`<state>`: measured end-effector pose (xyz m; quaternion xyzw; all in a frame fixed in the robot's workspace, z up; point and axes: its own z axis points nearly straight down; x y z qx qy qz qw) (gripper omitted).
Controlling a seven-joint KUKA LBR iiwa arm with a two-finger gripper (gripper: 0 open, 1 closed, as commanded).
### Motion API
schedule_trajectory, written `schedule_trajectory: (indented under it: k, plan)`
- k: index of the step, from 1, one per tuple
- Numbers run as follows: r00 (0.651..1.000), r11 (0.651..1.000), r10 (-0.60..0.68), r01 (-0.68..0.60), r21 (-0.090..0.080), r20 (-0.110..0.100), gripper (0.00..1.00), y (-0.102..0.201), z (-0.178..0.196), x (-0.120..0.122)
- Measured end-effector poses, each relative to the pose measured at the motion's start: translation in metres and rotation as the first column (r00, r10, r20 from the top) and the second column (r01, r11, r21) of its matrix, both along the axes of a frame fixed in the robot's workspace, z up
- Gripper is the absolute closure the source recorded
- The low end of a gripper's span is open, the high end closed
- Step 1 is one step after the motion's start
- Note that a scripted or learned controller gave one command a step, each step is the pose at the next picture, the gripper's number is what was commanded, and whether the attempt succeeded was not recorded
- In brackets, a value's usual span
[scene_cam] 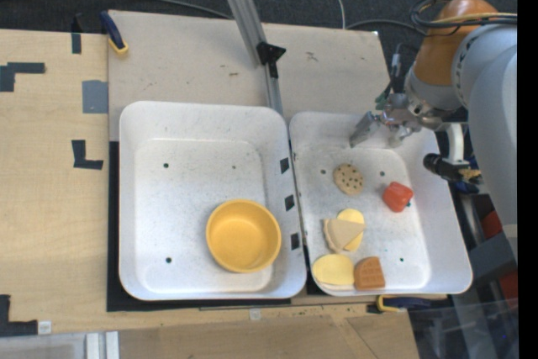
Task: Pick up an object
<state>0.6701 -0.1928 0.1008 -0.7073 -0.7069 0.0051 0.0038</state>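
Reaches in from the right edge of the camera view, as one thick grey arm [496,88] with an orange band [450,38] just above the wrist. Bends at the wrist toward the left and slightly downward. Ends in a small metal pincer [370,129], pointing left and down at a slant. Carries nothing visible between the fingertips. Shows dark cables looping over the orange part. Too small and blurred at the tip to tell the gap of the fingers.
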Motion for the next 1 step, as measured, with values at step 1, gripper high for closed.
schedule_trajectory:
  k: [1]
  plan:
    - [1.0, 1.0, -0.001, 0.001, 0.002, -0.002, 0.0, -0.0014, -0.0057, -0.0005]
